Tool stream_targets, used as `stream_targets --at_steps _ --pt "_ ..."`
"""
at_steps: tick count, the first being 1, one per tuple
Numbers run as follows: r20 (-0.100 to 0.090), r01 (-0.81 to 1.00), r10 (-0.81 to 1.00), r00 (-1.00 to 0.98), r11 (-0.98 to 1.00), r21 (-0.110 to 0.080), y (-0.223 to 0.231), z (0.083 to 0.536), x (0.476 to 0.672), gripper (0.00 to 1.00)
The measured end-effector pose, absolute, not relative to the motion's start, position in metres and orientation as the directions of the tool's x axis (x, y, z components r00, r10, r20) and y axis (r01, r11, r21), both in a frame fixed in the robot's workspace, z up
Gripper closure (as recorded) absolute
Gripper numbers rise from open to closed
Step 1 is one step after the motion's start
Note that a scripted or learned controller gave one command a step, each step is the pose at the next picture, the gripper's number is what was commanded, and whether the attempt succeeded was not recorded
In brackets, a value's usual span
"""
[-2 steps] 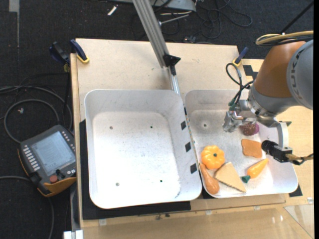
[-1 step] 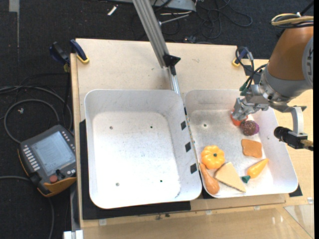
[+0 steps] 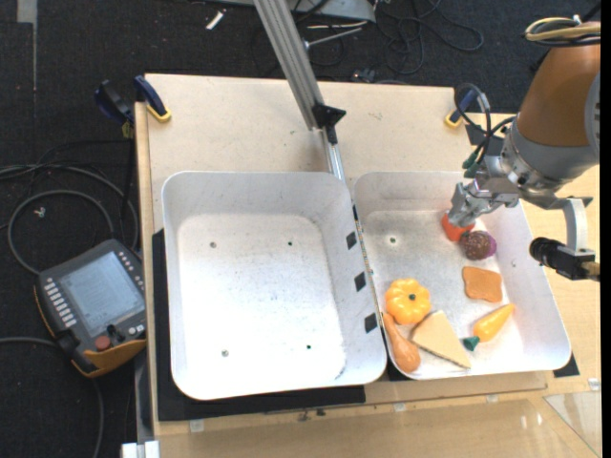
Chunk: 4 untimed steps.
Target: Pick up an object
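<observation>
In the camera view we look down at a slant on a pale wooden bench (image 3: 248, 122) bearing two shallow white plastic bins side by side. The left bin (image 3: 181, 256) sits beside the right bin (image 3: 544, 294), which holds a scatter of toy foods.

The grey arm with its orange band (image 3: 565, 89) reaches in from the right, and its two-finger gripper (image 3: 465, 213) hangs over the far part of the right bin. Just at its tips lies a small red-orange rounded toy piece (image 3: 453, 226), the likeliest target. We cannot tell whether the fingers are parted or closed, nor whether they touch the piece.

We judge this piece light, stiff and smooth, probably hollow plastic, so it may slip or roll; a pinch across its widest middle seems safest. It looks glossy, partly hidden under the gripper.

Just beside it sits a dark purple round toy (image 3: 478, 245). Nearer us lie a flat orange slab (image 3: 481, 284), a yellow-orange pepper-shaped toy (image 3: 494, 322), a small orange pumpkin (image 3: 409, 301), a pale yellow wedge (image 3: 441, 340) and a tan elongated piece (image 3: 403, 348).
</observation>
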State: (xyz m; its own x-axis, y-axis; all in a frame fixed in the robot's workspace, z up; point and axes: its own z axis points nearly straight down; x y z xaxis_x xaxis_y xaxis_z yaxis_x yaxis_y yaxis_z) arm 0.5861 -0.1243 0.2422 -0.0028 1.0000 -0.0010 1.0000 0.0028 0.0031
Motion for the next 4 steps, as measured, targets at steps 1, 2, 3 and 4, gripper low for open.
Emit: stream_targets --at_steps 1,2,3,4 --pt "0.002 1.000 1.000 -0.008 0.008 -0.001 -0.071 0.250 0.575 1.00" --pt "0.002 1.000 1.000 -0.008 0.008 0.000 -0.022 0.247 0.580 1.00" --pt "0.002 1.000 1.000 -0.009 0.009 -0.002 0.032 0.249 0.564 1.00" --pt "0.001 1.000 1.000 -0.009 0.009 -0.003 0.088 0.234 0.562 1.00"
